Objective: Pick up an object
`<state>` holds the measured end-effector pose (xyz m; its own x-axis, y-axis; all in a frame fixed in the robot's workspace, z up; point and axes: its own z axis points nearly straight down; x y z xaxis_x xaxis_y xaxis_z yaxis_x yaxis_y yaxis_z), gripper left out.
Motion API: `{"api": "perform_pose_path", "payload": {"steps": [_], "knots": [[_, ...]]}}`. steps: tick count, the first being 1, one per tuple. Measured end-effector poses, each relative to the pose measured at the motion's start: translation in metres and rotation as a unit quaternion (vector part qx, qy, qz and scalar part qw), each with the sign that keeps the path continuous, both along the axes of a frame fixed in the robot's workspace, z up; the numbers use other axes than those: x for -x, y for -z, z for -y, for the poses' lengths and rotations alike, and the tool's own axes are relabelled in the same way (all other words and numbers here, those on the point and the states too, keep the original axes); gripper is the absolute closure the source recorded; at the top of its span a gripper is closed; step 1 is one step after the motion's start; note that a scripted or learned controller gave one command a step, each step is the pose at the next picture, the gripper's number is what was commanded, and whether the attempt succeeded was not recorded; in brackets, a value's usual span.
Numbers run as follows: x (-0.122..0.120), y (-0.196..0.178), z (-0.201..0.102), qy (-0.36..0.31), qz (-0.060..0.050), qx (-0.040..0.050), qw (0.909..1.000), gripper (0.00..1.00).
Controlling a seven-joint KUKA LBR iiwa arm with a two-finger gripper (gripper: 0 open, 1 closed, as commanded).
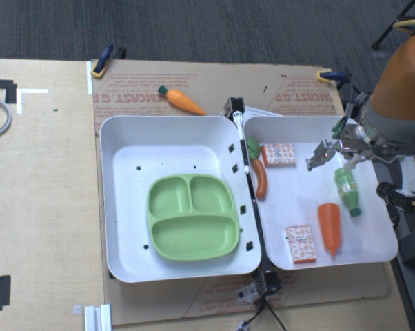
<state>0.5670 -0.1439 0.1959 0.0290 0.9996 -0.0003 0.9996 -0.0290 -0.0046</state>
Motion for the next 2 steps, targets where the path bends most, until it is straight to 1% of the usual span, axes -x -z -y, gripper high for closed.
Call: {"api": "perform_pose_path", "payload": {"steps": [1,2], "knots": [[-0.011,0.034,0.055,-0.152,0.001,-0.0008,0.9884,0.00],[-0.042,0.106,0.078,-0.284,0.002,-0.0009,0.9588,0.00]]}}
